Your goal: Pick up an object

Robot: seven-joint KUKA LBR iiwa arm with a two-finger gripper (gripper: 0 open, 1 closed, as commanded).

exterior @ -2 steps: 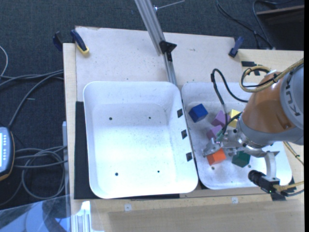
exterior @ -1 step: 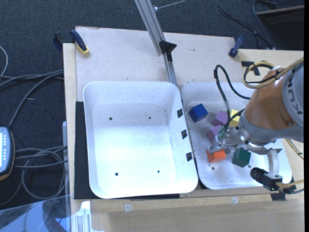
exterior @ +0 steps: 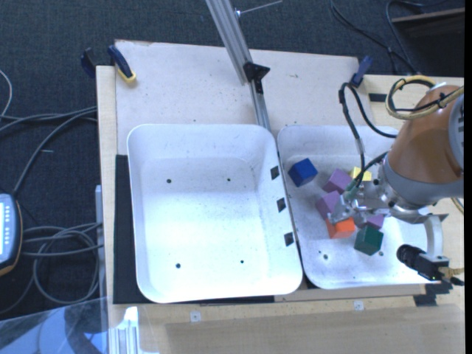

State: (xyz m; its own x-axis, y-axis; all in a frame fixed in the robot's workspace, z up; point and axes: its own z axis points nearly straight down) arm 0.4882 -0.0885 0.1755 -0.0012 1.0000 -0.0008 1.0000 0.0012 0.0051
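Note:
Several small blocks lie in the right bin (exterior: 328, 270). A blue block (exterior: 302, 172) sits apart at the upper left. Two purple blocks (exterior: 338, 181) (exterior: 326, 206) lie close together, and a yellow piece (exterior: 358, 174) peeks out beside the arm. An orange block (exterior: 341, 228) and a dark green block (exterior: 369, 240) sit lower down, with another purple piece (exterior: 375, 220) between them. My gripper (exterior: 349, 212) is low in the middle of this cluster, just above the orange block and right of the lower purple one. The wrist hides what lies under it.
The left bin (exterior: 140, 198) stands beside the right one, sharing a raised middle rim with black clips (exterior: 280, 203). A slanted metal pole (exterior: 236, 35) rises behind the bins. Cables (exterior: 352, 116) loop over the right bin's far edge. A black fitting (exterior: 414, 257) sits at the lower right.

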